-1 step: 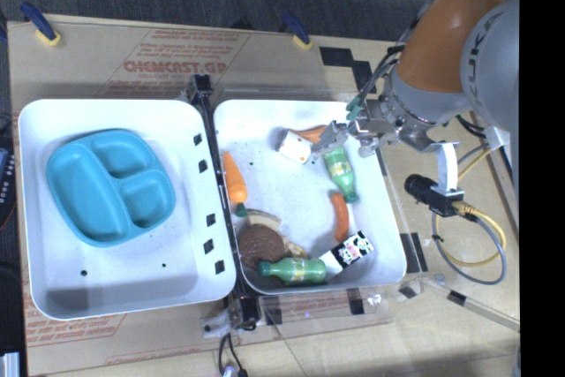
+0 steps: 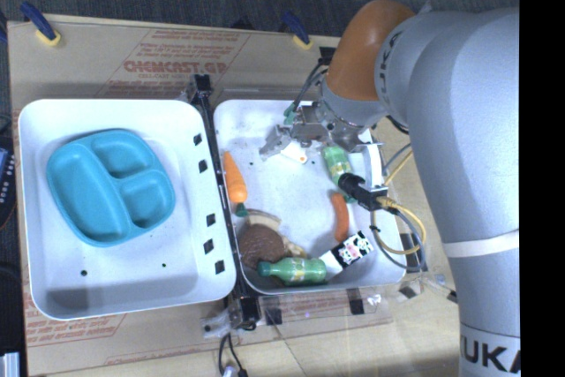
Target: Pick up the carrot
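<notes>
The gripper hangs over the upper part of the right bin, its metal parts above the white floor. Below and to its left the carrot lies along the bin's left wall, apart from it. Just right of the gripper stands a small green bottle; below that lies an orange sausage-shaped piece. Farther down are a brown lump, a lying green bottle and a black-and-white toy. Well to the left, the other bin holds a blue divided plate.
</notes>
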`<act>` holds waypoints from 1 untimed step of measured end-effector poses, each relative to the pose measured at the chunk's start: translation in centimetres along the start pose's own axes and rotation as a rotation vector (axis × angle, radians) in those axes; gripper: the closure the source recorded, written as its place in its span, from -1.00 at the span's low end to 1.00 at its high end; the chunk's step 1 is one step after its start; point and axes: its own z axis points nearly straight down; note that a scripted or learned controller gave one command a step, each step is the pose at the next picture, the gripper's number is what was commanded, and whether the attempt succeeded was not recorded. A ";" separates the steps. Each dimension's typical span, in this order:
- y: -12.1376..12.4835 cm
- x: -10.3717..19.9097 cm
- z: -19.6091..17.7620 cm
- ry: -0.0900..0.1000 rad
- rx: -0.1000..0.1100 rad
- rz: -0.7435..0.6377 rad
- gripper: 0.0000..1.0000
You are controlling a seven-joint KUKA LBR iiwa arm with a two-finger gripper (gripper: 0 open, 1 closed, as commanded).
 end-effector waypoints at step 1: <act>0.2 2.9 3.9 -0.005 -0.015 -0.171 -1.00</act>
